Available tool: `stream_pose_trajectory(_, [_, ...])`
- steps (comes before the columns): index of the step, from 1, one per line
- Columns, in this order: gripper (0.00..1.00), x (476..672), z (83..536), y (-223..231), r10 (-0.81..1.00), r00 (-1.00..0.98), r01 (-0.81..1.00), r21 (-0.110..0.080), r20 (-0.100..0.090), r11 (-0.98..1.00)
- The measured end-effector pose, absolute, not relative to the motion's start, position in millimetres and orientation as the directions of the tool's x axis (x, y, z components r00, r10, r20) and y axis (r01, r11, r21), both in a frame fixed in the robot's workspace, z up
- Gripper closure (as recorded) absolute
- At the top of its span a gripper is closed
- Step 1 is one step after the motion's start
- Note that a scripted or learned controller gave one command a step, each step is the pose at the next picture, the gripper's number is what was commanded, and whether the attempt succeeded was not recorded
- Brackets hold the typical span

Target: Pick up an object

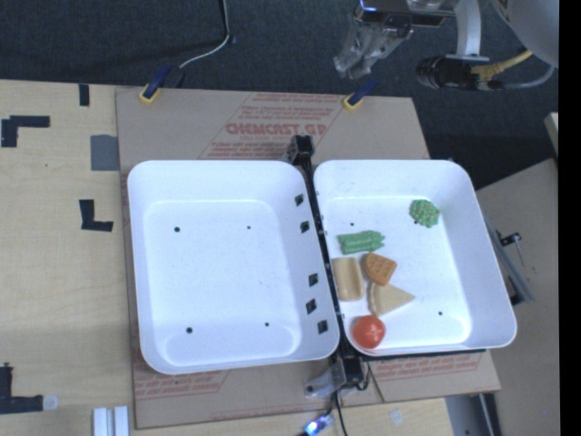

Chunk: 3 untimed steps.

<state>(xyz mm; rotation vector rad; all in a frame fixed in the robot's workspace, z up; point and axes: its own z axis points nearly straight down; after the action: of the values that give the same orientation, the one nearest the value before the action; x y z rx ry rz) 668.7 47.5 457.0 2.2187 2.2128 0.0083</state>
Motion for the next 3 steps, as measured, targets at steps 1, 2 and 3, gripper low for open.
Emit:
stream_pose_trajectory(1, [1.0,665.3,523,-39,1.0,0.007,1.0,0.007,-0.003,-0.007])
stream_pose_trajectory(2, [1.0,668.0,515,79,1.0,-0.011,1.0,-0.001,0.002,0.011])
stream_pose_trajectory(3, [1.0,668.2,501,12,1.0,0.004,1.0,-0.003,-0.002,-0.004])
